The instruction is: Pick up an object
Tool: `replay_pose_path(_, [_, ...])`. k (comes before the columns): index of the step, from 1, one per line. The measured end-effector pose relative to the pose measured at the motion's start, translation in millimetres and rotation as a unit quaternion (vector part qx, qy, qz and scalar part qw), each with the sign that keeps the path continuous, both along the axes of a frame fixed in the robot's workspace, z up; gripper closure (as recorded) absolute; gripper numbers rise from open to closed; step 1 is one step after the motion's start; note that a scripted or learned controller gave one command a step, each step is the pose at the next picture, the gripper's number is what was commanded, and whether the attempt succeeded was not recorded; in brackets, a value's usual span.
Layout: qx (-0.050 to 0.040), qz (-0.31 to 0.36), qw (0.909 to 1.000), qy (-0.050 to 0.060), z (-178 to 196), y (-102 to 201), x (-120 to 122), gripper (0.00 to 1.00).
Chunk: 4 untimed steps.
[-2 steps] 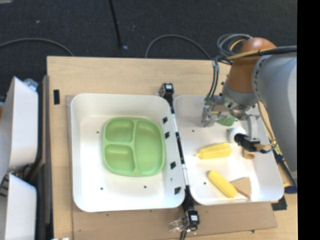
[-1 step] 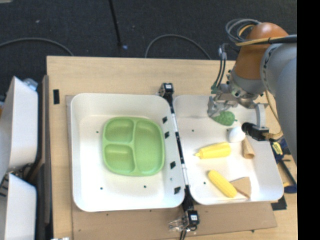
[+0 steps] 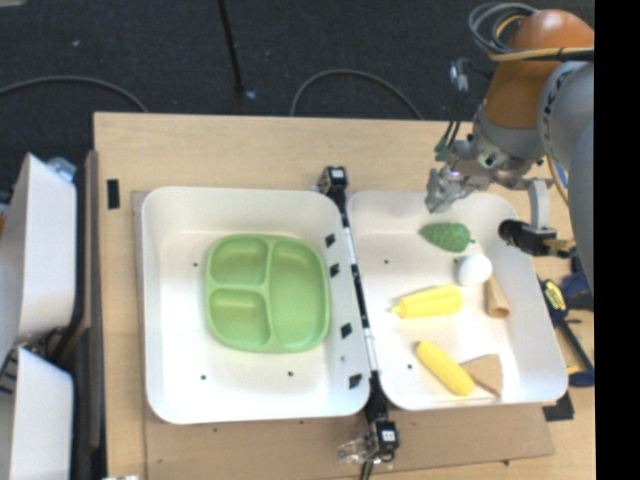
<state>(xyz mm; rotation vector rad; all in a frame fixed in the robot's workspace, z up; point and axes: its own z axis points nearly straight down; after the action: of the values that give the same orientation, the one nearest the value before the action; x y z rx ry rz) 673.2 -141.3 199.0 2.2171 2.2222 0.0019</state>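
Nothing was lifted yet, operator: your hand [image 3: 441, 201] hovered just above the green leafy piece [image 3: 446, 235] in the right bin [image 3: 530, 368], grip state impossible to tell.

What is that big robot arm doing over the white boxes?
The robot's hand hangs over the far end of the right bin, just above a green leafy toy. It isn't holding anything. Also lying in that bin are a small white piece, two yellow toys and two tan pieces. The left bin holds a green divided plate.
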Motion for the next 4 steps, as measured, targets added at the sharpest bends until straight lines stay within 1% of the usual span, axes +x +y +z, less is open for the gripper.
replay_pose_path(1, [0.0002,0.0,1.0,0.001,29.8,-1.8,1.4,1.0])
replay_pose_path(2, [0.001,0.002,1.0,0.003,39.4,47.2,-11.5,1.0])
replay_pose_path(3, [0.0009,0.002,1.0,0.004,40.4,86.8,-29.8,1.0])
replay_pose_path(4, [0.0008,0.002,1.0,0.004,27.4,138.1,-46.6,1.0])
